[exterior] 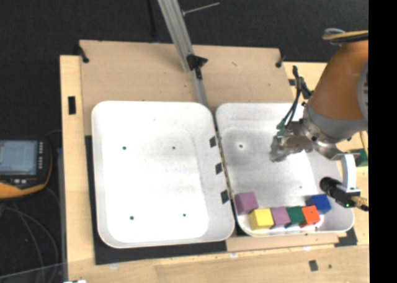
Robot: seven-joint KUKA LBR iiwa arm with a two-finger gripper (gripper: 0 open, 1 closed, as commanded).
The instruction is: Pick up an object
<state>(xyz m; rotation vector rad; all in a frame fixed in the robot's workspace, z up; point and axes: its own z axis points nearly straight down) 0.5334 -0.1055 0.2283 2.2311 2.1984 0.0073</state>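
Observation:
Several small blocks lie along the front edge of the right bin (260,126): a purple block (247,201), a yellow block (261,218), a second purple one (280,216), a green block (294,215), an orange block (310,215) and a blue block (319,203). My gripper (280,149) hangs over the middle of the right bin, well behind the row of blocks. Nothing shows between or under its tips.
The left bin (155,170) sits beside the right one. A slanted metal rail (177,21) runs from the top down to the gap between the bins. A handheld pendant (22,161) lies off the bench at the left.

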